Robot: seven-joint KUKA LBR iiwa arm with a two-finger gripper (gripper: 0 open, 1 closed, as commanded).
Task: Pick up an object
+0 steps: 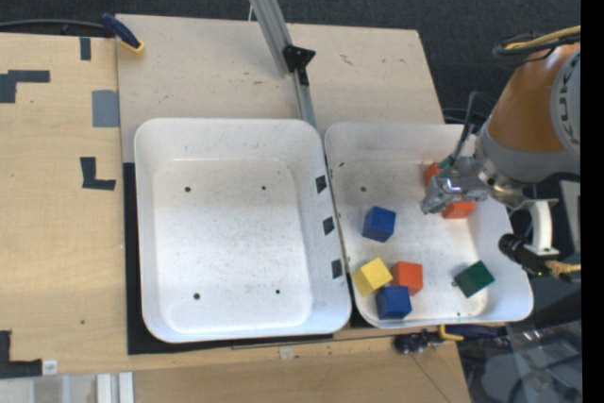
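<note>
Arm: the grey KUKA arm (538,123), orange band above the wrist, reaches in from the right over the right-hand bin.
Tool: the tool (444,195) is low in the right bin's upper right area; how far it is open cannot be told from this slanted overhead view, and nothing can be seen held by it.
Orange-red block by the tool: an orange-red block (459,209) lies just beside the tool's lower right, touching or nearly so; another orange-red patch (431,172) peeks out at the tool's upper left, and whether it is a separate object is unclear.
Right bin: the right bin (377,139) also holds a blue cube (378,224) near its centre, left of the tool.
Front cluster: a yellow cube (373,275), an orange cube (409,276) and a second blue cube (394,301) sit close together near the front edge.
Green block: a dark green block (473,278) lies apart at front right.
Left bin: the left bin (226,132) stands alongside, rims touching.
Counter: a pale wooden counter (57,203) carries both bins; a slanted metal rail (264,0) crosses above them.
</note>
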